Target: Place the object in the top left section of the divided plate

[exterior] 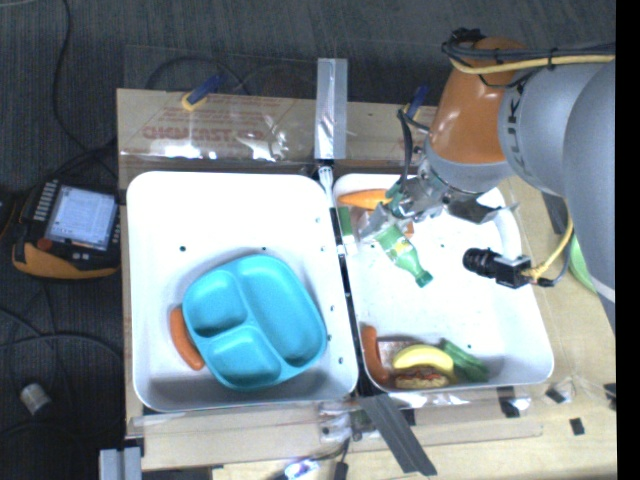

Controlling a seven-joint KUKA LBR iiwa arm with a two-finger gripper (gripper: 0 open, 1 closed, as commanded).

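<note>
While the green bottle [405, 256] lies tilted in the right bin [520, 338], we read the job as barely begun.

We see the bottle's upper end right at the claw [398, 213], near the bin's back left corner, but we cannot tell whether the claw is clenched on it or released. We judge it a light, stiff toy with a smooth skin that could slip, so we would take it across the body, not the narrow neck. Beside it at the back wall sits an orange piece [362, 198]; a banana [424, 356] and other toy food lie along the front. Across the divider, the blue divided plate [255, 318] waits in the left bin [160, 228], a sausage [184, 340] touching its left rim.
</note>
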